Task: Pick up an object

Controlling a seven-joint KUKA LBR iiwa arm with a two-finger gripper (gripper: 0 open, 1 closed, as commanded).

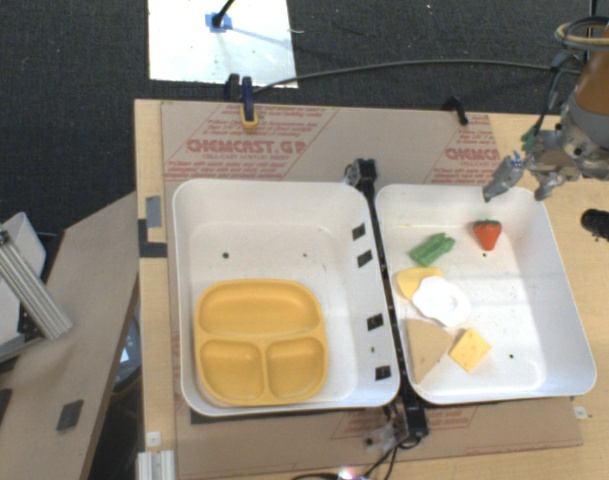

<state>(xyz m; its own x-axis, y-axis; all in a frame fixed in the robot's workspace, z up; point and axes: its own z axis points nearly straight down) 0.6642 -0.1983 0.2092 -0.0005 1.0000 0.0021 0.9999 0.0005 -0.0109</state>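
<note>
Above the far right corner of the right bin [574,368], the jaws [522,180] are hanging spread apart and gripping nothing. Just below them a red strawberry-like toy [487,234] is lying on the bin floor, with a green piece [431,248], white disc [440,300] and yellow block [470,350] lying nearby. A yellow divided tray [262,341] is sitting in the left bin [274,213].

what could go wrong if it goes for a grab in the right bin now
The gripper hovers above the right bin's far rim, near the toy strawberry; coming down there, it may strike the rim. The white piece overlaps the yellow piece, so one may drag the other. The cheese cube lies flat and could slide away.
</note>
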